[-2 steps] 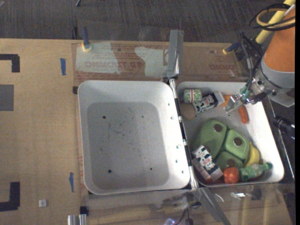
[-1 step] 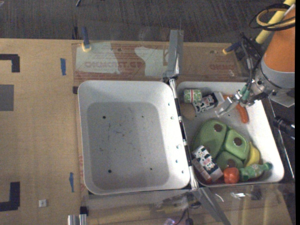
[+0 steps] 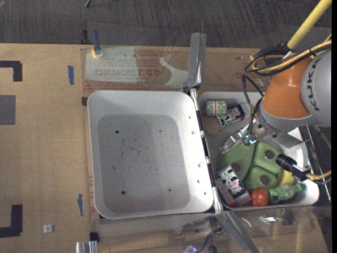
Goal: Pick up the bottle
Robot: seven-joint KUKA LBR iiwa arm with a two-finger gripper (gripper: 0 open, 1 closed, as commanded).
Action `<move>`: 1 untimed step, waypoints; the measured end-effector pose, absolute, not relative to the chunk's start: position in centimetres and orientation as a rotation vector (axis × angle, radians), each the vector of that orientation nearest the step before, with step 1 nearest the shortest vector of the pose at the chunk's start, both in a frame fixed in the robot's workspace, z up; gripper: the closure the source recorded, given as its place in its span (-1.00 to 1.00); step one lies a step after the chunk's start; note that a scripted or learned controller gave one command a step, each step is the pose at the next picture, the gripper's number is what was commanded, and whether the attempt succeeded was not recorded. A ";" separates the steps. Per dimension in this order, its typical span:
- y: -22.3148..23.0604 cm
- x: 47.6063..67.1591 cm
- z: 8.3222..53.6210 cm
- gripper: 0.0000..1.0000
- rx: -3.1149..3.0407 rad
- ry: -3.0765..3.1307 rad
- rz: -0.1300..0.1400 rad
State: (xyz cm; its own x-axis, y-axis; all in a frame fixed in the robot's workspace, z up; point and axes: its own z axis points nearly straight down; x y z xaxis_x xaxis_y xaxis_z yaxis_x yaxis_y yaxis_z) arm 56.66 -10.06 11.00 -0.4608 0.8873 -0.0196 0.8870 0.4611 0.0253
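The arm [image 3: 300, 94], marked "KUKA" in part on its grey shell, reaches over the right bin [image 3: 311, 194]. Its jaws [image 3: 246, 137] sit low near the green toy [image 3: 253, 165]; I cannot tell how they stand. The bottle [image 3: 285, 193], green with a yellow band, lies on its side at the bin's near right corner, just beside a tomato [image 3: 260, 197]. A cow-print carton [image 3: 232, 181] lies near. A green can [image 3: 216, 107] lies at the far end; its label cannot be read. On the bench [image 3: 42, 157], a clear sheet [image 3: 131, 70] bears faint mirrored lettering.
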 end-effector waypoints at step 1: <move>-10.1 57.1 12.5 1.00 1.610 2.646 0.029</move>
State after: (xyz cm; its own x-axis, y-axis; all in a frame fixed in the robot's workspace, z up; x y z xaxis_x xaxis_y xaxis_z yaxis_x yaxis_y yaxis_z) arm 57.10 -10.08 12.46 -0.4587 0.8882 -0.0278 0.8873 0.4595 0.0392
